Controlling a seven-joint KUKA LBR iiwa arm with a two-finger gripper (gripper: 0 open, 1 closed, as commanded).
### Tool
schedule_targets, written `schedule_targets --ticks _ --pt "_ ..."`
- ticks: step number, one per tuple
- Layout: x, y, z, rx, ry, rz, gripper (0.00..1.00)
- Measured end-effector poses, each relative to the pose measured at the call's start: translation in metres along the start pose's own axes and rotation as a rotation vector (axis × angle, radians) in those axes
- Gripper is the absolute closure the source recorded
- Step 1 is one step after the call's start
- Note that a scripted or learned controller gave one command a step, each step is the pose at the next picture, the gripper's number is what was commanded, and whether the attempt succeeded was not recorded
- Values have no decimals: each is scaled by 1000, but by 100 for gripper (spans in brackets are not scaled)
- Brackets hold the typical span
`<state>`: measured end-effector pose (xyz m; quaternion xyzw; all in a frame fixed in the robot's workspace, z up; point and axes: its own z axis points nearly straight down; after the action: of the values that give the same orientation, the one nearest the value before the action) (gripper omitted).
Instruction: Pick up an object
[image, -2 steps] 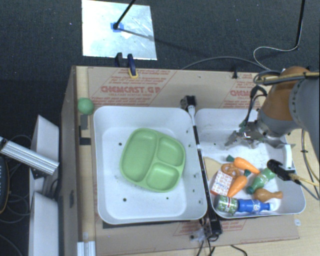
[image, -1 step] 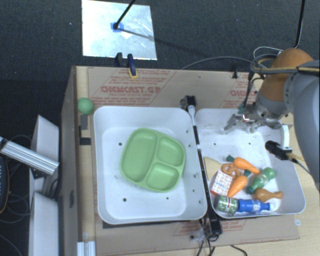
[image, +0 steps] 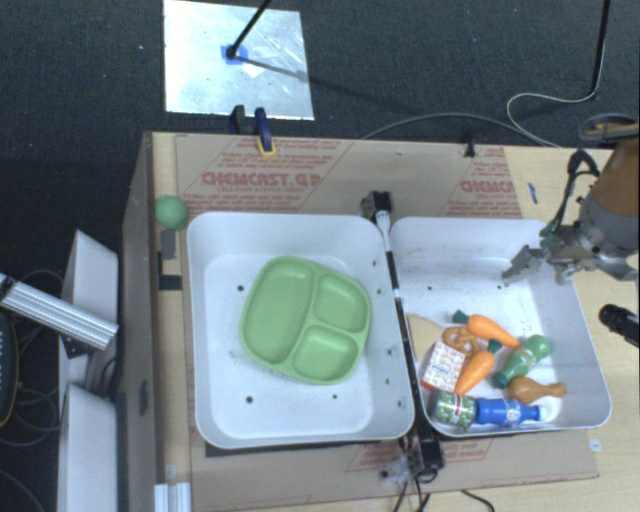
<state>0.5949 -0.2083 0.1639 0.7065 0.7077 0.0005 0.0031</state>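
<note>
Toys lie heaped in the near corner of the right bin (image: 570, 300): two orange carrots, one (image: 487, 327) lying across the top of the pile and one (image: 475, 370) slanting down its middle, a green-capped bottle-like piece (image: 524, 356), a brown drumstick-shaped piece (image: 535, 388), a blue bottle (image: 505, 411) lying flat along the near wall, a small green-labelled can (image: 452, 409) beside it, and a red-and-white packet (image: 441, 365) on the pile's left edge. They touch or overlap one another, so a clean pick calls for choosing something at the edge of the heap. The upper carrot looks the best candidate, since it sits on top with bare bin floor behind it; the blue bottle is pressed close to the wall and would likely leave no room for a finger. The hand (image: 535, 258) hangs over the far right part of the same bin, well apart from the pile, with its fingers spread and nothing between them. A good approach would carry it toward the near corner, turn the fingers across the carrot's narrow width, and come down straight so neighbours are not knocked. The left bin (image: 215, 400) holds a green divided plate (image: 305, 319), and a green ball (image: 171, 211) rests on the bench (image: 480, 180) outside it; neither is in the way.
</note>
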Motion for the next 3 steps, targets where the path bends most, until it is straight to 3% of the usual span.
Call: schedule_targets --ticks 1,2,3 --pt "31 -12 80 6 4 -2 0" --pt "115 47 76 2 6 -4 0" --pt "56 33 6 0 1 0 0"
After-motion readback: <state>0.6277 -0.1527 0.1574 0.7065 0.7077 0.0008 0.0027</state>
